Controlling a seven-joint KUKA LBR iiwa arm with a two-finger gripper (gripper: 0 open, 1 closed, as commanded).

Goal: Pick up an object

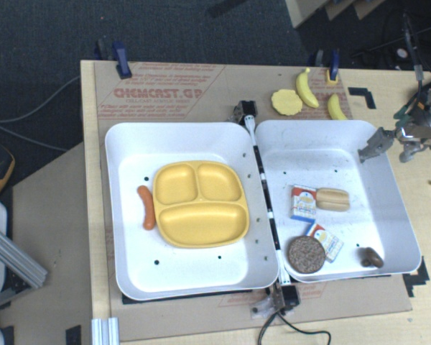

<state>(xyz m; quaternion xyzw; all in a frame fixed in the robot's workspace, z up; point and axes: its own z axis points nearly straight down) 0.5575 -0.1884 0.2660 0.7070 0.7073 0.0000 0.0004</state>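
Camera view gives you the left bin (122,214) at frame centre-left: a smooth yellow three-compartment tray (200,203) with an orange sausage (147,207) just left of it. Right bin (399,221): a small carton (303,202) touching a hot-dog bun (333,199), a round brown patty (305,254) on another packet (326,241), a dark lump (371,257) lower right. At the right edge, the gripper (409,131) is partly cut off; you cannot tell its opening, and nothing visibly sits between its fingers
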